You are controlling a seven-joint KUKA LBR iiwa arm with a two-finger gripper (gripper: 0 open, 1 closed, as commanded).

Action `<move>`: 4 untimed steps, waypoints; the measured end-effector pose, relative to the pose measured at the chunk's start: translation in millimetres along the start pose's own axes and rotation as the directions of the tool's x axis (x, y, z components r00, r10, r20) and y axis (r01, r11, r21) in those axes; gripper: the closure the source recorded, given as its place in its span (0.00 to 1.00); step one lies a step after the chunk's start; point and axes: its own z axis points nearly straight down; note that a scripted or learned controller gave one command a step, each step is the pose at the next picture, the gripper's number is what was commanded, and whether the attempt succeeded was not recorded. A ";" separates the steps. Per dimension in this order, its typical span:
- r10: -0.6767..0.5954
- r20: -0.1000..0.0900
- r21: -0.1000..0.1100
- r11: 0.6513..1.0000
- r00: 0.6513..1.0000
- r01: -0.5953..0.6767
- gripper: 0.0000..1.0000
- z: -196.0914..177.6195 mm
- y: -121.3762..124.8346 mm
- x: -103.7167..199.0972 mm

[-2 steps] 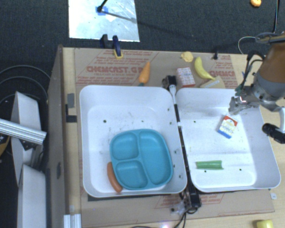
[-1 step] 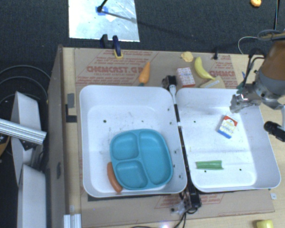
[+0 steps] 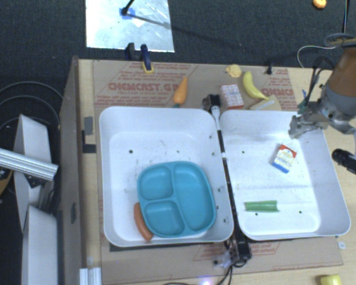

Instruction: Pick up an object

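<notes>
While the arm (image 3: 344, 82) reaches in from the right, its gripper (image 3: 301, 125) hangs over the upper right part of the right bin (image 3: 320, 218), near the back rim. From this slanted view I cannot tell whether the gripper is spread or closed, and nothing shows as held by it.

Two candidates lie in the right bin. A small carton (image 3: 284, 158), white with a red top and a blue edge, sits on the bin floor just below and to the left of the gripper, apart from it. A flat green strip (image 3: 261, 206) lies further toward the front of the same bin, well apart from the gripper.

In the left bin (image 3: 115, 159) a blue divided tray (image 3: 175, 198) rests toward the front, with an orange sausage-shaped toy (image 3: 142, 221) touching its lower left edge. On the bench behind the bins lie a toy carrot (image 3: 180, 91), a small pink box (image 3: 232, 95) and a toy banana (image 3: 252, 86).

As I judge it, the pick is not yet done: every object rests on a surface. What is left is the descent onto a piece, most likely the carton, then the closing and the lift.
</notes>
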 end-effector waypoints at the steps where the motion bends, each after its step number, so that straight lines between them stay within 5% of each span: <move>1: -0.002 -0.001 -0.003 1.000 1.000 0.002 1.00 -10.7 1.2 0.4; 2: -0.005 -0.001 -0.007 1.000 1.000 0.005 1.00 -21.6 2.6 0.8; 3: 0.001 -0.001 0.011 1.000 1.000 -0.001 1.00 -67.4 18.3 40.4; 4: 0.002 -0.001 0.012 1.000 1.000 -0.002 1.00 -60.9 54.8 77.2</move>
